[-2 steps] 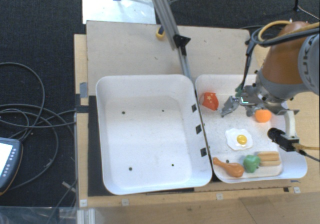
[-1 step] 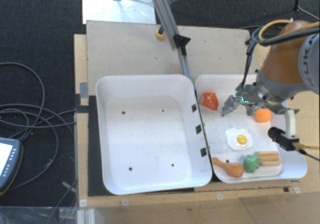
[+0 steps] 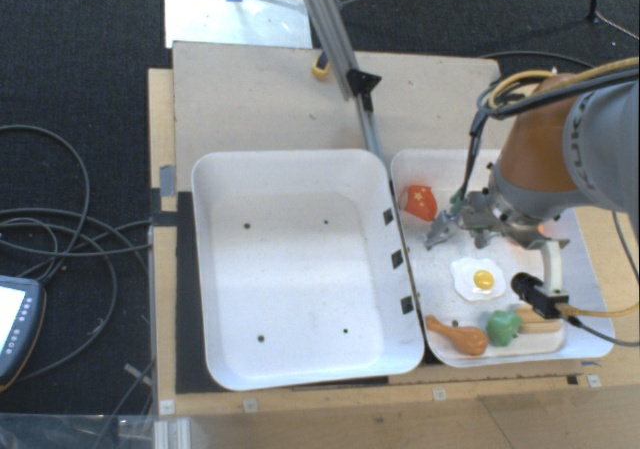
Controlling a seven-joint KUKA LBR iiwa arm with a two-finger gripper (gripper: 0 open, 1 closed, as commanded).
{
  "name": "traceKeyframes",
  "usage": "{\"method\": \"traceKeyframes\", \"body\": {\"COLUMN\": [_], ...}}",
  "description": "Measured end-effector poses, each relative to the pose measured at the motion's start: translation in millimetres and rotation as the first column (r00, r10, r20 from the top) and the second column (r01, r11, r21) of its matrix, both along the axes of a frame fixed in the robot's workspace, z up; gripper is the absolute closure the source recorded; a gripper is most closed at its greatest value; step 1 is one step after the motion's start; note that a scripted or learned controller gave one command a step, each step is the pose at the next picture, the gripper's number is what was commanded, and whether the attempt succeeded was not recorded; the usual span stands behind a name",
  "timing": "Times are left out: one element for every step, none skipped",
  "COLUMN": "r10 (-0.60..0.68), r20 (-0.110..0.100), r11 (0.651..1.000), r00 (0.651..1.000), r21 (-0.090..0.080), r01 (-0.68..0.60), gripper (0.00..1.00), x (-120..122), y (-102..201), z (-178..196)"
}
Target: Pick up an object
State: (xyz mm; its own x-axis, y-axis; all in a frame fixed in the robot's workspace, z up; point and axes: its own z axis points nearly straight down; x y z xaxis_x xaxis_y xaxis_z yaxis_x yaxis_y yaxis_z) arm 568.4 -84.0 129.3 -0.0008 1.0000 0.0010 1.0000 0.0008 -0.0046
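Note:
My gripper (image 3: 447,228) hangs low over the right bin (image 3: 590,332), under the grey wrist and its orange band. A red strawberry-like toy (image 3: 419,202) lies just to its upper left, a short gap away. A fried egg toy (image 3: 478,280) lies right below the gripper. Near the bin's front edge lie a brown chicken drumstick (image 3: 457,334), a green toy (image 3: 503,325) and a tan flat piece (image 3: 538,325). I see nothing held in the gripper.
The left bin (image 3: 300,267) is separated from the right one by a rim with black clips. A grey pole (image 3: 335,27) slants in from the top. Cables loop along the arm at the right.

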Motion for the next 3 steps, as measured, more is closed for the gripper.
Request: {"method": "traceKeyframes", "body": {"r10": [0.0,0.0,-0.001], "r20": [0.002,0.007,0.01], "r11": [1.0,1.0,1.0], "r00": [1.0,1.0,1.0], "r21": [0.0,0.0,-0.002], "r01": [0.0,0.0,0.001], "gripper": [0.0,1.0,1.0], "x": [0,1,2], "y": [0,0,-8], "z": [-41,-28,19]}}
